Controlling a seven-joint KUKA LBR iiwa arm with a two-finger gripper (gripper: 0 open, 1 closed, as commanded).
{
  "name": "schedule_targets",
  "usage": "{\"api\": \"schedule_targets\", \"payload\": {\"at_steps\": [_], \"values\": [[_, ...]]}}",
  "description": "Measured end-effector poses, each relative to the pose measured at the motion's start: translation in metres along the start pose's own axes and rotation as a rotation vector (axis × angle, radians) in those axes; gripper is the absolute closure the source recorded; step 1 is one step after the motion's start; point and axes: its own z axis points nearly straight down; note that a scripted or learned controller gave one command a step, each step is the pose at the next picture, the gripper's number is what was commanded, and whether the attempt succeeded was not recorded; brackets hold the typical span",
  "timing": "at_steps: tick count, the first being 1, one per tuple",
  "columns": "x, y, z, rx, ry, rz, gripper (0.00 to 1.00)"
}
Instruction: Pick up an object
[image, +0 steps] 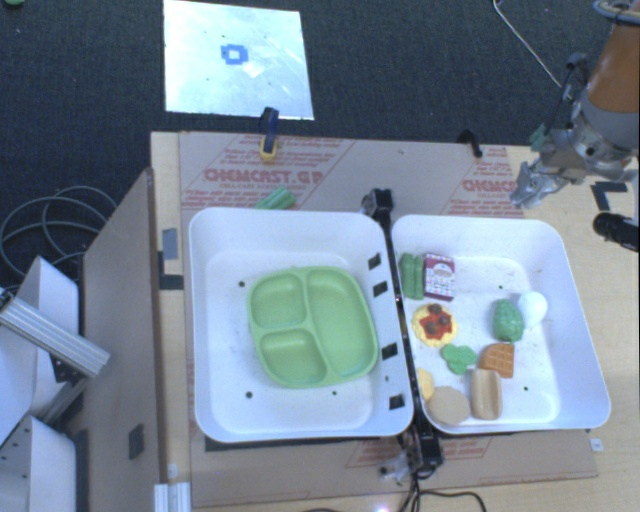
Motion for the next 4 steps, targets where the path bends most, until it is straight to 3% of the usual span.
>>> {"api": "schedule_targets", "payload": {"at_steps": [1,2,3,4], "values": [[0.014,-0.001,-0.009,0.0,0.0,0.0,1.0],[-0.017,-0.001,-0.051,-0.003,-0.001,0.006,1.0],[-0.017,-0.001,-0.02,0.003,0.0,0.004,1.0],[0.007,-0.001,-0.013,0.002,0.001,0.0,1.0]]}}
